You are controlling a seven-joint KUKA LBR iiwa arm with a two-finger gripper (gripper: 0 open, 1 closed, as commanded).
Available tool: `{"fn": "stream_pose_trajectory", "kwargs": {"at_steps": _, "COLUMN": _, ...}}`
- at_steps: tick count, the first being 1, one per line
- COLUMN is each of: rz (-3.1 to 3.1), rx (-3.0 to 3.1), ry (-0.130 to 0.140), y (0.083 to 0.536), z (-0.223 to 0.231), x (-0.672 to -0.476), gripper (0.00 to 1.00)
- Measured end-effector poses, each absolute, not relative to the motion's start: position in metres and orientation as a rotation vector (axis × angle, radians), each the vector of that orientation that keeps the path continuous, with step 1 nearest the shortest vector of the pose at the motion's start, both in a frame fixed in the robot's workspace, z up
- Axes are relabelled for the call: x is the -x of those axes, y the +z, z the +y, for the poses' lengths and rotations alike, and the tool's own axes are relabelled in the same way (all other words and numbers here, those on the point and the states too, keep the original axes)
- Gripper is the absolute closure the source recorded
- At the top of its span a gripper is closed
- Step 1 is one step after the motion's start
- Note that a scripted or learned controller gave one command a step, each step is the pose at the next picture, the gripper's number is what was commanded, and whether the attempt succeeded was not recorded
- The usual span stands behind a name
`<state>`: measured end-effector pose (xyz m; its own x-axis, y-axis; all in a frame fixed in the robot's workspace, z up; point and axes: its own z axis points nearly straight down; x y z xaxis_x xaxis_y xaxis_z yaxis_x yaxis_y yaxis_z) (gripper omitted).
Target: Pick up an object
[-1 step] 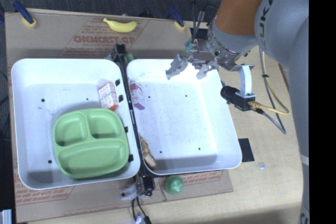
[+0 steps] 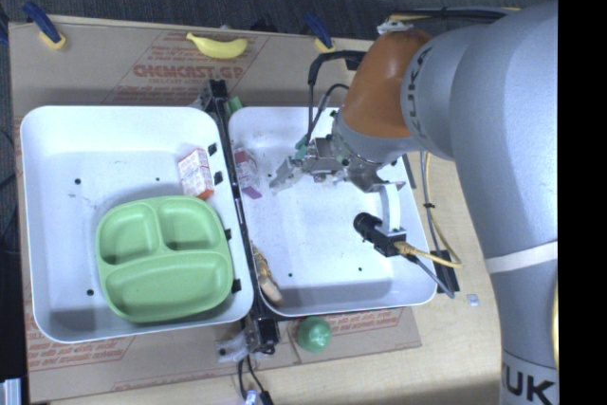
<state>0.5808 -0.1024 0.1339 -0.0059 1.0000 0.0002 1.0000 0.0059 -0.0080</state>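
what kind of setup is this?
Likely a robot bin-picking test bench: two white bins side by side on clamped cardboard, a green divided plate in the left one, and a grey arm reaching over the right.

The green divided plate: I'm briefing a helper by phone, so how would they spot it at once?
Look at the left white bin of the two side by side. In its lower half lies the green divided plate, pale green with three compartments. It is by far the largest item there; its only neighbour, a small red and white packet, sits just above it.
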Motion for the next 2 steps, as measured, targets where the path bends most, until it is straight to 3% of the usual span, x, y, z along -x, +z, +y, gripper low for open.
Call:
{"fn": "stream_pose_trajectory", "kwargs": {"at_steps": 1, "rz": -2.225, "rx": 2.211, "ry": 0.004, "y": 0.107, "z": -0.107, "x": -0.475, "gripper": 0.00}}
{"fn": "stream_pose_trajectory", "kwargs": {"at_steps": 2, "rz": -2.227, "rx": 2.213, "ry": 0.002, "y": 0.092, "z": -0.101, "x": -0.578, "gripper": 0.00}}
